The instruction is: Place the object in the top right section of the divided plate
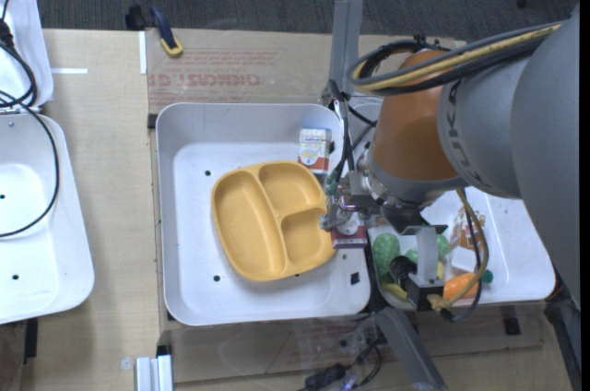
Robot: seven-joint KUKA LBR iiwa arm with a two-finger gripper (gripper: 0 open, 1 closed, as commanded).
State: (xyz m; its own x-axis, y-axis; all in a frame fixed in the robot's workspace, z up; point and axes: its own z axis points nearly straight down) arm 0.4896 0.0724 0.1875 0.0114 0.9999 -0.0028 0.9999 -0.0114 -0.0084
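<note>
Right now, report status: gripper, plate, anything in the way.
Gripper at the right edge of the divided plate, fingers' state unclear. Plate sections hold nothing. Small carton stands just beyond the plate's top right rim, in the same bin.

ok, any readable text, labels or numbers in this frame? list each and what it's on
Red print on the cardboard sheet behind the left bin: upside down and blurred; it looks like "CHEMICAL GUYS", but I can't confirm it.
Label on the small carton in the bin's back right corner, beside the divided plate: too small to read.
Nothing else legible; no numbers or signs.
</note>
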